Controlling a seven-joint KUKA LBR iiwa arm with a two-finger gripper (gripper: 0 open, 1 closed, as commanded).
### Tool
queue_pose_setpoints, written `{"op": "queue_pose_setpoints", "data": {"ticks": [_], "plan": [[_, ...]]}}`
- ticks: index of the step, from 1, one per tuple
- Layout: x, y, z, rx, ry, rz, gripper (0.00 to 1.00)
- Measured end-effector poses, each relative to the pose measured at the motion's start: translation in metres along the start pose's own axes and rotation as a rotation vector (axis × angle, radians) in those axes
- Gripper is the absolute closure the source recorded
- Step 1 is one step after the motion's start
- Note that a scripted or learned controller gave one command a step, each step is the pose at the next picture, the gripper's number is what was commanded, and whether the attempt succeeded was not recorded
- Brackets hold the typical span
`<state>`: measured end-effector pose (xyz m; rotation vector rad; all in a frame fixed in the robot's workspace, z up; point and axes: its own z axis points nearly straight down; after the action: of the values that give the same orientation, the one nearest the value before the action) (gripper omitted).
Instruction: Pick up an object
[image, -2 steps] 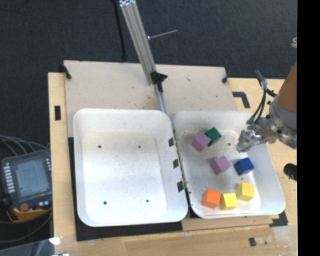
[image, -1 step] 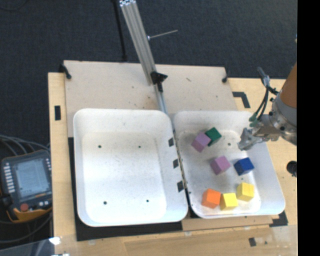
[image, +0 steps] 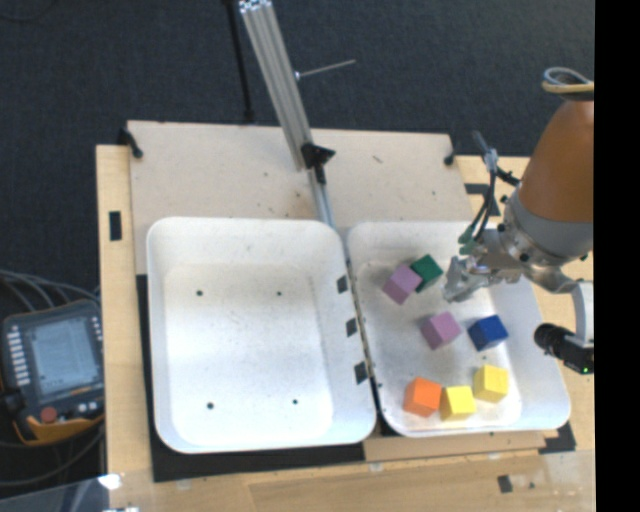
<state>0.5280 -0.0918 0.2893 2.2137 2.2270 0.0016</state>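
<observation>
The right bin holds several small blocks: a green one touching a purple one, a second purple one, a blue one, an orange one and two yellow ones. My gripper hangs over the upper middle of this bin, just right of the green block and above the blue and purple ones. Nothing shows between its fingers.
The left bin lies beside the right one. A slanted metal pole rises from the gap between the bins at the back. A pendant controller sits off the bench at left. The arm's body covers the right bin's back right corner.
</observation>
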Motion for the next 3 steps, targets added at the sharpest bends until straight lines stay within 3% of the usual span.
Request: {"op": "queue_pose_setpoints", "data": {"ticks": [1,3], "plan": [[0.047,0.013,0.022,0.004,0.001,0.000,1.00],[0.140,0.028,0.027,0.000,0.001,0.000,1.00]]}}
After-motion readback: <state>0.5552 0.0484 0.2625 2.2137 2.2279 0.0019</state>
